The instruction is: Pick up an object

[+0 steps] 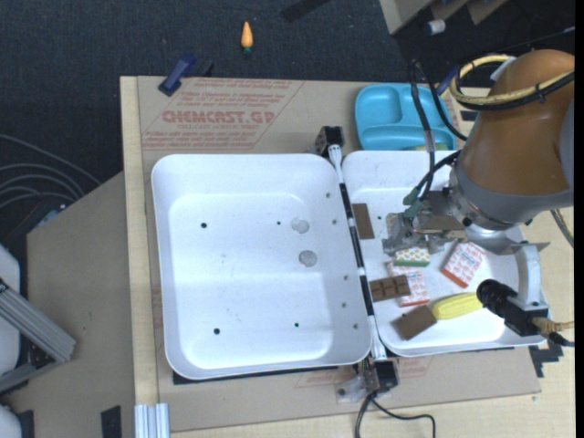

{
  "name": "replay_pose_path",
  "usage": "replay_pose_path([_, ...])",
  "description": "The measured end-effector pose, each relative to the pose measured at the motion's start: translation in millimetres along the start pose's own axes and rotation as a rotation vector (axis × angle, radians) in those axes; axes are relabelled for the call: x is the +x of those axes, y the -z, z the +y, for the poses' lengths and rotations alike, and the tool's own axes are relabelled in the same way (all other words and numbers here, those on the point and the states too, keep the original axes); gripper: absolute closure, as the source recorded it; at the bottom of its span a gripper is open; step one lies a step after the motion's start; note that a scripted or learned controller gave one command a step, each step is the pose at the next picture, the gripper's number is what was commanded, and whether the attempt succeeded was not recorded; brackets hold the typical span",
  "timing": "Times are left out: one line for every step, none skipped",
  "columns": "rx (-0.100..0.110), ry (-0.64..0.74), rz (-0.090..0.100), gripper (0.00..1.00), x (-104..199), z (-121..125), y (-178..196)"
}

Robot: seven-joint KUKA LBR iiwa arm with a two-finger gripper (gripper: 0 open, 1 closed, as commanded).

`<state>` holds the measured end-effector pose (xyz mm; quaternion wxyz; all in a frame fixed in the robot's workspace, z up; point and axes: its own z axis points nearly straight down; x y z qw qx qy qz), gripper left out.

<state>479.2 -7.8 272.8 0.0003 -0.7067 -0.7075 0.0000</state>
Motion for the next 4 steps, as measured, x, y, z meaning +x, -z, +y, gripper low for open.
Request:
replay_pose_path([-0.002,-0.002,-0.001,1.0,-41,37,-11])
replay_pose_path([0.003,-0.002,0.0,1.0,-79,1,-4])
replay_pose_path([0.003,-0.002,0.001,1.0,-82,0,-6])
replay_pose_path([0.003,0.0,0.001,1.0,-62,0,-7])
